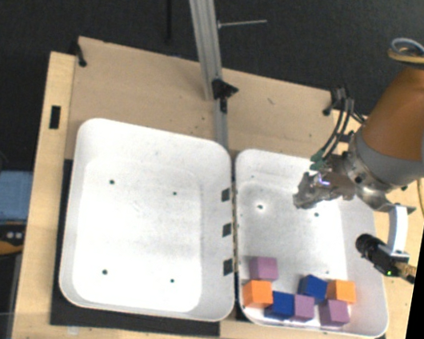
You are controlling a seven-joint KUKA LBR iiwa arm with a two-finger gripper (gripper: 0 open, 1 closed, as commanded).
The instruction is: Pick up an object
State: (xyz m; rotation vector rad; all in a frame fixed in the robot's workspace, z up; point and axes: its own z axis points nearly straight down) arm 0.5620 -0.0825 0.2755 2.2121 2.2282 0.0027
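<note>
Several small blocks lie clustered along the near edge of the right bin (277, 168): a purple block (264, 267), an orange block (258, 293), a blue block (282, 305), another purple block (304, 307), a blue block (312, 287), a purple block (335, 312) and an orange block (342, 291). My gripper (307, 194) hangs over the far part of the right bin, well away from the blocks, pointing down. Nothing shows between its fingers.
The left bin (142, 217) sits beside the right one, with black clips (227, 228) along their shared edge. A slanted metal pole (206, 42) rises behind the bins. A blue box (8, 195) and cables lie off the bench at left.
</note>
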